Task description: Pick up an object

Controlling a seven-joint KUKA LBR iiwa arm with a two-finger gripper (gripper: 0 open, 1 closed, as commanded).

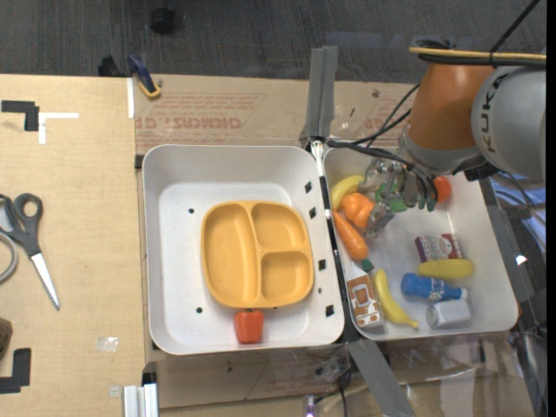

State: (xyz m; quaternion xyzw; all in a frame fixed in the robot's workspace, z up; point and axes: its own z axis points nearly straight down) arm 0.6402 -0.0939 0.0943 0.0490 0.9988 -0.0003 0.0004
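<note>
Orange pepper toy (355, 207), lying in the right bin (491, 233) toward its upper left corner, looks like the likeliest target; it sits just beside a yellow banana-like piece (346, 187) above it and touches a carrot (351, 237) that slants down along the bin's left wall; judging by its gloss it is probably hollow plastic, light and stiff but slippery, so a pinch across its round middle seems safer than one near the stem end; the gripper (389, 200) hangs just to the right of it, near the upper middle of the bin, under the orange band of the arm (452, 111); whether the gripper is spread or closed I cannot tell (dark clutter of cables and metal hides the tips), and nothing is visibly held; the pepper lies left of the tips, close but apparently apart; lower in the same bin rest a yellow banana (393, 301), a blue bottle (430, 287) and a small purple box (436, 248), well clear of the tool; the left bin (174, 181) holds a yellow divided tray (257, 254).
</note>
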